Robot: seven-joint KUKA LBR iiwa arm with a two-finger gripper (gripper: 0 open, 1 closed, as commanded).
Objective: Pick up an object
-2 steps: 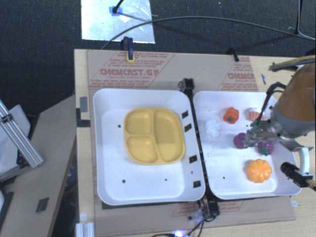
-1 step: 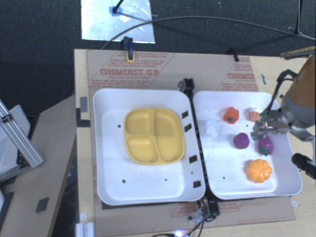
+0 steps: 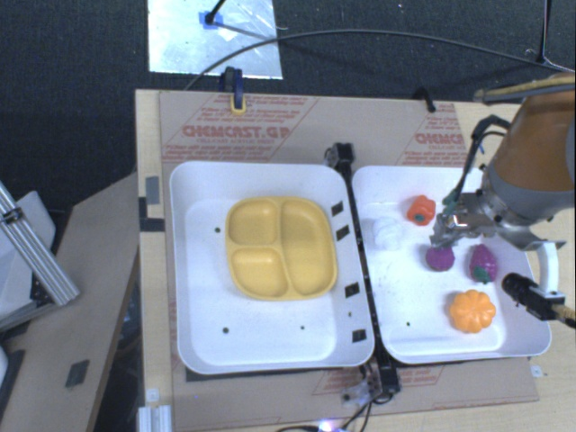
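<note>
The pincer point(image 3: 444, 238) hangs low over a purple toy point(image 3: 440, 258) in the right bin point(image 3: 396, 331), seemingly lined up for a grasp; I cannot tell its opening.

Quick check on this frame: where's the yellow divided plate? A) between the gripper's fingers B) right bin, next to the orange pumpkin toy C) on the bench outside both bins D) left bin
D: the yellow divided plate lies flat inside the left bin, while the orange pumpkin toy sits in the right bin, where the gripper is.
</note>
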